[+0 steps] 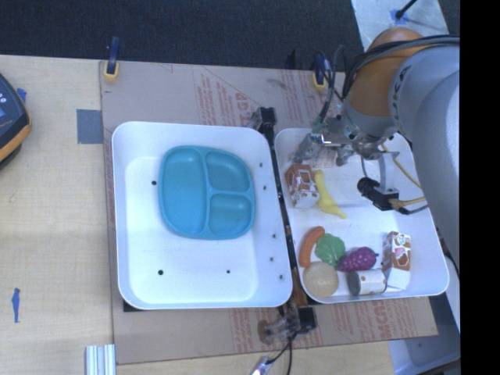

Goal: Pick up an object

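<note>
Claw (328, 148): sat low at the far end of the right bin (426, 291), under the orange-banded wrist; whether it stood open or closed could not be told from the view; nothing was seen held in it.
Nearest item: a small brown-and-white printed packet (300, 183); lay just in front of the claw, toward the near side, close to the wall shared with the left bin (129, 209); judged light, with a thin wrapper that may crumple; best taken across its narrow width.
Banana (327, 197): yellow toy; lay touching the packet's right side, a little nearer than the claw; judged light, stiff and smooth, likely to slip; best pinched across the middle of its curve.
Near-end cluster: orange sausage (311, 243), green leafy piece (331, 249), purple grapes (358, 258), pale round ball (320, 280), small can (367, 282), printed carton (398, 260); all lay well apart from the claw, packed close together; judged light toys; crowding left little room for a clean grasp.
Left bin contents: a blue divided plate (208, 192); broad and flat, judged awkward to grip.
Worktop (55, 233): pale wood; carried both bins.
</note>
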Controlling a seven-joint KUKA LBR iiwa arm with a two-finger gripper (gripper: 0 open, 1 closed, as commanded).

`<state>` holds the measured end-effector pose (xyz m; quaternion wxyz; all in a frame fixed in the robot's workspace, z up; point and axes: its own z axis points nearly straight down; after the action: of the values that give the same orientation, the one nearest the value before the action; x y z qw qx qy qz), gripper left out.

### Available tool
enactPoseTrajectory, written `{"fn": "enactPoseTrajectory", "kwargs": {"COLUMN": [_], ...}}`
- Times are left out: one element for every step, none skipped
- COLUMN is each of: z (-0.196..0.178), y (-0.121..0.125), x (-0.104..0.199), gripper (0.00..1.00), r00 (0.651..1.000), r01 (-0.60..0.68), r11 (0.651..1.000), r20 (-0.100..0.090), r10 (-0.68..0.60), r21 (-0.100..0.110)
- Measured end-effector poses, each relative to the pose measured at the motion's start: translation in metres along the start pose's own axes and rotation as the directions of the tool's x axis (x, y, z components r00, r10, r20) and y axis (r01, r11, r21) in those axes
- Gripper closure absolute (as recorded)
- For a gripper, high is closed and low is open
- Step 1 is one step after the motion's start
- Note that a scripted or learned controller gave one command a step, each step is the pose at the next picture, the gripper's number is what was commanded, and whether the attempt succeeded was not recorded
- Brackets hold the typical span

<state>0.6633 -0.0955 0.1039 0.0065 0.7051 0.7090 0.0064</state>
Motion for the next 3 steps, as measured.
{"fn": "enactPoseTrajectory", "kwargs": {"z": [0.000, -0.010, -0.010], "y": [0.000, 0.001, 0.000], "x": [-0.001, -0.001, -0.001], "gripper": [0.00, 1.00, 0.00], "r00": [1.000, 1.000, 1.000], "r01": [0.000, 0.005, 0.005], "r11": [1.000, 1.000, 1.000], "r20": [-0.001, 0.000, 0.000], "r10": [-0.001, -0.005, -0.005], "r21": [0.000, 0.000, 0.001]}}
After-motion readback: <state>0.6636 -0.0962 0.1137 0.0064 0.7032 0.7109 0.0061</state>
